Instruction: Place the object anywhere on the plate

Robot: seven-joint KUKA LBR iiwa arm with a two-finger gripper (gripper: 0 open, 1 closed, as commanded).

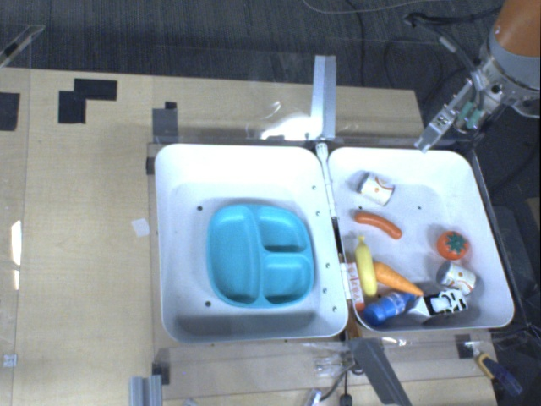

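We see a glossy blue sectioned plate [258,255] at nine o'clock; the metal gripper [433,132] hovers at one o'clock, jaws' state unclear.

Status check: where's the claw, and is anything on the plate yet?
Claw above right bin's far edge, holding nothing. Blue plate in left bin, bare. Toy food in right bin, untouched.

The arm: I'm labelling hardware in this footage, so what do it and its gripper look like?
The arm has an orange band above a grey wrist section. The gripper is slim, silver-grey metal with small greenish details near its base, tapering to narrow fingers. Black cables trail across the dark floor behind it.
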